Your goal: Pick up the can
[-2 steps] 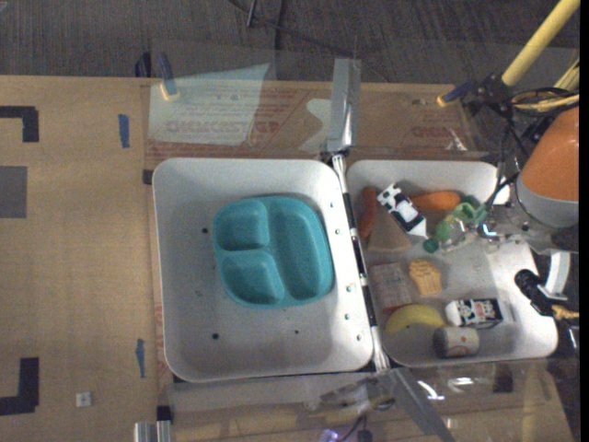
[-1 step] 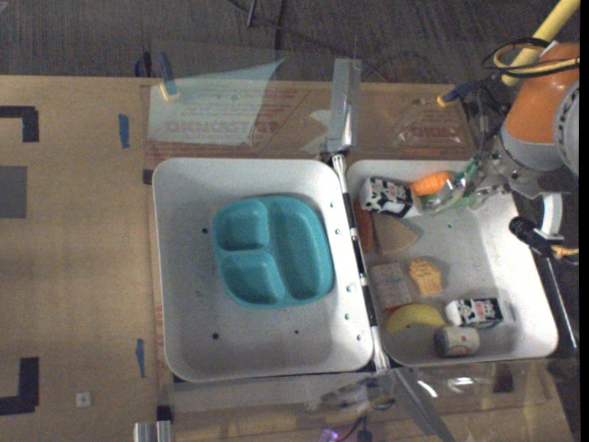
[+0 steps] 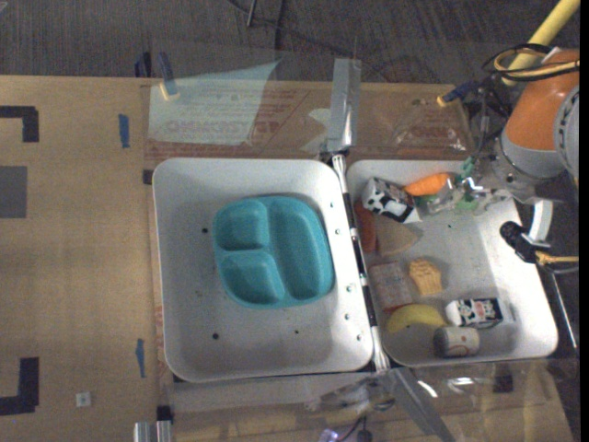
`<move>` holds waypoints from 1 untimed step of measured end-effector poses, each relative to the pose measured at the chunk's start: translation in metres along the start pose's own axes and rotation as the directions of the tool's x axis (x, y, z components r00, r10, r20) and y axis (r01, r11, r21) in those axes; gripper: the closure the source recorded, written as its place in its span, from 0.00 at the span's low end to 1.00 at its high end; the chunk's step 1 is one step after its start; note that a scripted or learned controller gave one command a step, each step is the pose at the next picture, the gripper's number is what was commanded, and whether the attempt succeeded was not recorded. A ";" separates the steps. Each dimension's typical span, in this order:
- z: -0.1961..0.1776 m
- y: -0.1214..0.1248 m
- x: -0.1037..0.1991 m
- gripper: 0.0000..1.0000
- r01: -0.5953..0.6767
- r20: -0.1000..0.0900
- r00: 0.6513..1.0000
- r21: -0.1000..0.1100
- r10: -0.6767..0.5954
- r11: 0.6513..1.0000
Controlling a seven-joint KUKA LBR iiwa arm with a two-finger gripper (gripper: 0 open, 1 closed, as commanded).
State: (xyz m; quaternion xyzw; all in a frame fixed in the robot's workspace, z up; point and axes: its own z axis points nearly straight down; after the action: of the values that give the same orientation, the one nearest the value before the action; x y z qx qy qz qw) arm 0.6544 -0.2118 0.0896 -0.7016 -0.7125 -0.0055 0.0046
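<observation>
The pincer [image 3: 467, 190] hangs low at the far edge of the right-hand shallow white bin [image 3: 515, 274], beside an orange carrot-shaped toy [image 3: 429, 184]; whether it is wide or narrow cannot be told. At about six o'clock from it, well apart, the small grey cylindrical can [image 3: 456, 341] lies on its side near the bin's near wall, just beside a yellow banana [image 3: 414, 318]. At nine o'clock, the left bin [image 3: 184, 284] holds a teal divided plastic plate [image 3: 273, 250].

grey arm [image 3: 538, 159], orange band, yellow and black cables near wrist.
</observation>
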 end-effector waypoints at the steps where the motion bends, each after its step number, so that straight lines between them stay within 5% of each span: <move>1: -0.010 -0.001 -0.001 1.00 0.003 0.007 1.000 0.003 -0.003 1.000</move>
State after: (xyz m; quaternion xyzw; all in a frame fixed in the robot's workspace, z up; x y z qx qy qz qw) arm 0.6538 -0.2133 0.0995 -0.7004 -0.7137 -0.0021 0.0032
